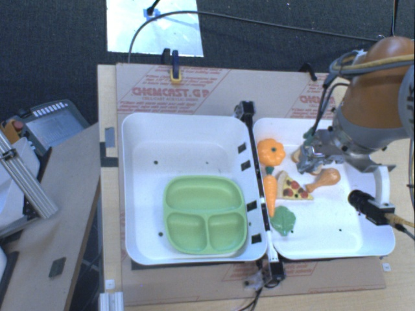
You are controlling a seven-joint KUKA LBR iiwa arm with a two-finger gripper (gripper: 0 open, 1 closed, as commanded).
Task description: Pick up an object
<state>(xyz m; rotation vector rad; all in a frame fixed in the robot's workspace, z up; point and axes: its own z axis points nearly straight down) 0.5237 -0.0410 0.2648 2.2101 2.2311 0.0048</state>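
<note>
White plastic forms both bins. With the divider (255,173) between them as landmark, the left bin (139,173) holds a green sectioned tray (204,214) just left of it. Right of the divider, in the right bin (337,238), lie a carrot (269,193) alongside it, a broccoli piece (283,220) below, an orange pumpkin (271,152) above, then a pizza slice (293,189) and a drumstick (322,179). The drumstick's long axis runs from lower left to upper right, directly beneath and slightly right of the end effector (310,162). The end effector hangs low over the drumstick's upper edge; its opening and any hold cannot be told. The arm (373,102) enters from the right, its wrist angled down and toward the divider.
</note>
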